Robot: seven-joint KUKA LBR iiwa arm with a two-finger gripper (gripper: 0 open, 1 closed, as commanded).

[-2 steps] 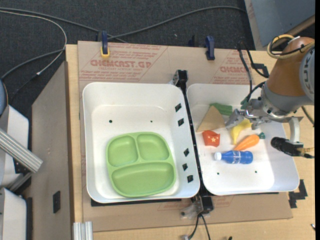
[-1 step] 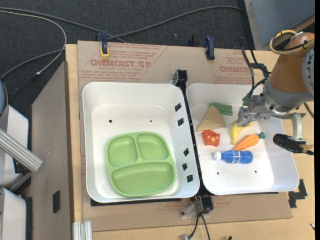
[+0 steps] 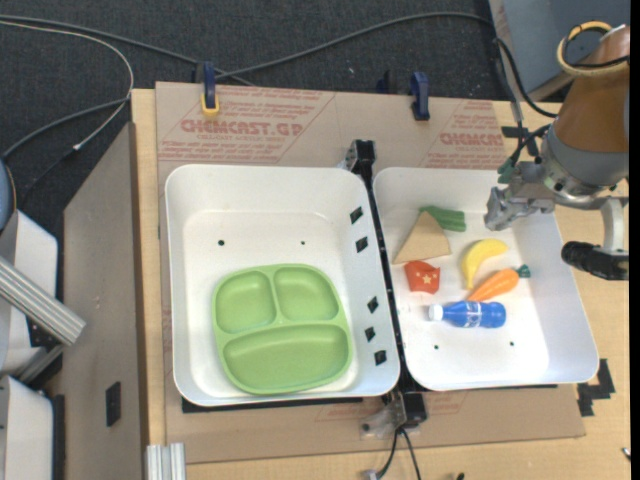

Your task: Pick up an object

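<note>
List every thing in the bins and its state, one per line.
green divided plate: flat in the left bin, nothing on it
blue bottle: on its side, right bin
carrot: lying flat
banana: lying flat
red block: resting
tan wedge: resting
gripper: above right bin

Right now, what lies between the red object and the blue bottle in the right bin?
Nothing: in the camera view, only bare white bin floor separates the red object from the blue bottle lying just below it, cap toward it.
</note>
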